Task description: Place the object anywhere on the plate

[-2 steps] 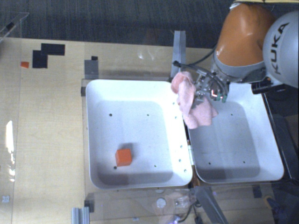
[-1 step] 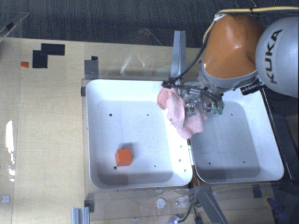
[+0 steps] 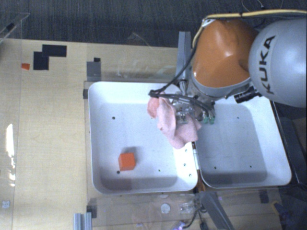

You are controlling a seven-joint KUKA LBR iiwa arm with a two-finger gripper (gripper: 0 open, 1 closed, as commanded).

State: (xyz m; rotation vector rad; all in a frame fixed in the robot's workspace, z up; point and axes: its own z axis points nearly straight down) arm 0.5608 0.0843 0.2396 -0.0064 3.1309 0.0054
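I see a limp pink cloth-like object (image 3: 170,122) hanging at the right edge of the left bin (image 3: 103,128), just under the gripper (image 3: 189,111). It seems pinched at its top, so I read the gripper as clenched on it. "KUKA" reads along the grey arm (image 3: 283,66). A small orange cube (image 3: 127,161) sits on the left bin's floor, well apart from the pink object. The right bin (image 3: 249,147) lies beside. Black shapes (image 3: 47,55) mark the wooden bench (image 3: 43,143).
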